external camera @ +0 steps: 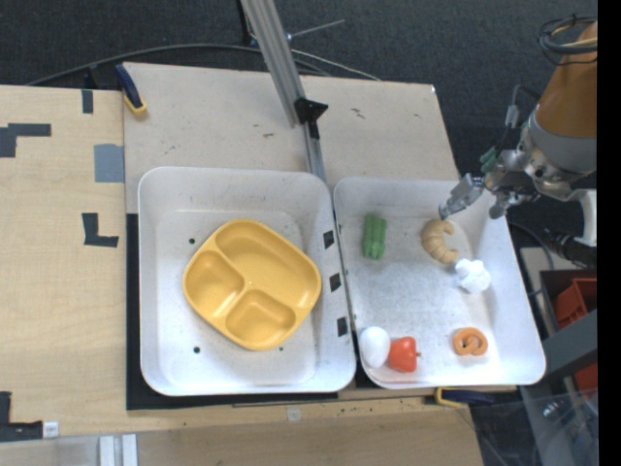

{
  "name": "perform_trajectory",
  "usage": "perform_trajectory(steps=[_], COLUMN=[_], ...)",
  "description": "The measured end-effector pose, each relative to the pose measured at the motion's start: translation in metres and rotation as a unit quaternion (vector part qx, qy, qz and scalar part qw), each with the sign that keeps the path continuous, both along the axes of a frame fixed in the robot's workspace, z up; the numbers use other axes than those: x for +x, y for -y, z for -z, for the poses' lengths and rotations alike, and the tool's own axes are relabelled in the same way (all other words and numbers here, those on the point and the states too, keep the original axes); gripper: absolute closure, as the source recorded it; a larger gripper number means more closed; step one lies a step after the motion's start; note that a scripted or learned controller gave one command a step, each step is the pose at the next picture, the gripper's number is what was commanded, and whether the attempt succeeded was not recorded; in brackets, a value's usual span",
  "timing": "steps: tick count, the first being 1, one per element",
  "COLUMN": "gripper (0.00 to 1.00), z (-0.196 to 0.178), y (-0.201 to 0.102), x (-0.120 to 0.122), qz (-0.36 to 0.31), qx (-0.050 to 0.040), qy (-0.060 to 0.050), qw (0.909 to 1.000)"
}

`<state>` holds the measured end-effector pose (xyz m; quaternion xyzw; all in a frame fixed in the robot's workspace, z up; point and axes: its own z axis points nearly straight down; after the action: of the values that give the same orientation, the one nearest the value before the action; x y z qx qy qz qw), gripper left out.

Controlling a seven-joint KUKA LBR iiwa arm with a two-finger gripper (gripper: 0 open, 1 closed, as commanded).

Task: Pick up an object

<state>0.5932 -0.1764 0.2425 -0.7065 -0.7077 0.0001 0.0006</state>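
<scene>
Camera view: two white bins side by side on the bench. Left bin (155, 260) holds a yellow divided tray (252, 282), sitting about centre, turned at an angle to the bin walls. Right bin (514, 328) has the small stuff. Green piece (375, 236) near the bin's far-left part, upright along the bin's length. Tan croissant-shaped piece (441, 241) near the far edge, right of the green one, apart from it. White crumpled piece (473, 275) just beside the croissant, toward the right wall. Orange ring (470, 342) near the near-right corner. Red pepper-like piece (403, 353) and white egg-like piece (374, 342) touching each other at the near-left corner.

Arm comes in from the right, orange band visible at top right. Gripper (477, 194) hangs over the far-right corner of the right bin, just above and beside the croissant. Nothing seen between the fingers; how far apart they are, cannot tell, too small and blurred. No object lifted: all pieces lie on the bin floor.

Metal rail (277, 56) runs diagonally from the top down to the seam between the bins.
</scene>
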Motion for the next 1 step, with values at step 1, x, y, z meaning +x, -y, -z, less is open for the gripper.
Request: perform_trajectory(steps=[1], gripper=[0.0], z=[0.0], y=[0.0], x=[0.0], qz=[0.0], qx=[-0.0001], qy=[0.0], qw=[1.0])
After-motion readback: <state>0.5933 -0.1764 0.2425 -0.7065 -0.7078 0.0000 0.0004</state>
